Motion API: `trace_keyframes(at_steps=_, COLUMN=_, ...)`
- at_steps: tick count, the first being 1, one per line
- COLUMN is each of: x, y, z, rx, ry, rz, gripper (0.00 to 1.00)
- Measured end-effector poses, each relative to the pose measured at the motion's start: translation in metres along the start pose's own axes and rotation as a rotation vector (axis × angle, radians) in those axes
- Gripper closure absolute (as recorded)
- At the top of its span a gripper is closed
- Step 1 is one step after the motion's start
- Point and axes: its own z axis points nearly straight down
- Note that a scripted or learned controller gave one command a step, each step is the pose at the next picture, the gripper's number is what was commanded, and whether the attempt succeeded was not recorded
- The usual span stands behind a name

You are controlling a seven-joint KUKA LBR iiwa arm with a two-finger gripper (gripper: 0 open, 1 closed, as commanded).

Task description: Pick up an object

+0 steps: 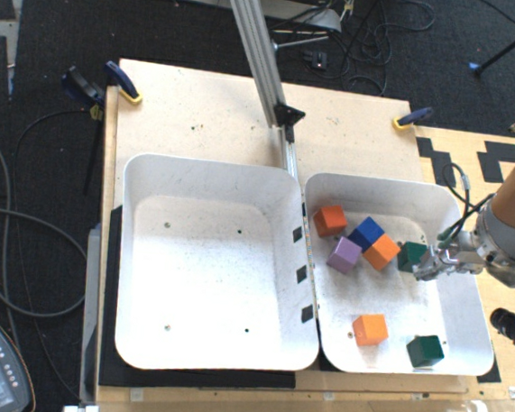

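The right bin (465,307) holds several small blocks. An orange block (331,219), a blue block (367,231), a second orange block (383,252) and a purple block (344,254) cluster in its upper middle. A dark green block (409,255) lies just right of that cluster. My gripper (427,263) is low in the bin, right against this green block's right side. Whether the block is in its grasp is not visible. Another orange block (370,329) and another green block (425,350) lie near the bin's front edge.
The left bin (150,190) sits beside the right one, with a shared ridge between them. A slanted metal pole (259,51) rises from behind the bins. Blue-and-yellow clamps (123,82) grip the board's far corners.
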Motion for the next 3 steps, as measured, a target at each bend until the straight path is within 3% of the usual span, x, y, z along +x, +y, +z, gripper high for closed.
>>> trace_keyframes(at_steps=2, x=0.002, y=0.006, z=-0.073, rx=0.002, ry=0.001, rz=-0.001, gripper=1.00)
trace_keyframes(at_steps=3, x=0.058, y=0.036, z=-0.069, rx=0.004, ry=0.004, rz=-0.006, gripper=1.00)
